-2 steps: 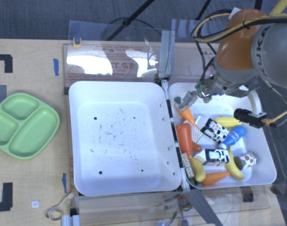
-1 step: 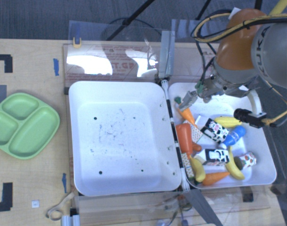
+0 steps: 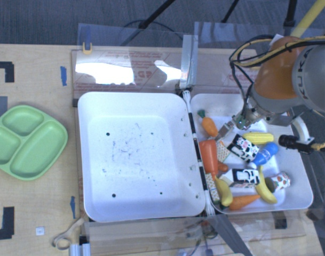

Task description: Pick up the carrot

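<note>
1. The carrot lies in the upper left part of my right bin, orange with a green tip pointing up toward the bin's back corner, close to the dividing wall between the two bins.
2. My tool hangs just to the right of the carrot, slanting down toward it from the wrist. I cannot tell from this angle whether it is apart or together, and nothing shows between its tips.
3. To do this step well, I judge I should shift left until I am centred over the thick middle of the carrot, turn so I close across its narrow width rather than along its length, and come down straight.
4. The risk I see is crowding: a long orange-red piece lies just below the carrot, and a patterned card sits beside that, so a sloppy descent could catch the wrong thing or pin the carrot against the bin wall.
5. The rest of the right bin is full: a black-and-white cow toy, a yellow corn cob, a blue bottle, a banana, a second black-and-white box, a yellow piece, another small orange piece near the front edge and a spotted ball.
6. The left bin holds no objects, only faint scuff marks on its floor.
7. Out on the counter, well apart to the left, sits a green divided plate with nothing in its compartments.
</note>
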Controlling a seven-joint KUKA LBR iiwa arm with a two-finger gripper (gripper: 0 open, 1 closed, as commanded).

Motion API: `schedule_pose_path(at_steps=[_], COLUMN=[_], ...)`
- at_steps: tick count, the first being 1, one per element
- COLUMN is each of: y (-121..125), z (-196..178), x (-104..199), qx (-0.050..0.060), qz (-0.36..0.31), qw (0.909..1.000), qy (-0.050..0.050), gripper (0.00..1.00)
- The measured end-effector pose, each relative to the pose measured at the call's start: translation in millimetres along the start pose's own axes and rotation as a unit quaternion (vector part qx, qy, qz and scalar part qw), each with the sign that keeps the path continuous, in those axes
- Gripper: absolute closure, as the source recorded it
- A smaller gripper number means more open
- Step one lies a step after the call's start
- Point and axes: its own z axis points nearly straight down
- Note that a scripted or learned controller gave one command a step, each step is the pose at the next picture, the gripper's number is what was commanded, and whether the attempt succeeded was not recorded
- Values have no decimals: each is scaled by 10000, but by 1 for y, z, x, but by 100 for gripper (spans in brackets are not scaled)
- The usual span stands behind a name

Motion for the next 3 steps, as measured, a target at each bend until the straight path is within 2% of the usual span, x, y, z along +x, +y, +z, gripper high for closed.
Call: schedule_pose_path(at_steps=[1, 2, 3], y=[11, 22, 23], z=[-76, 17, 6], x=[57, -11, -12], qx=[-12, -23, -44], qz=[-252, -589, -580], qw=[9997, 9983, 9983], qy=[-9, -27, -37], gripper=[0, 0, 100])
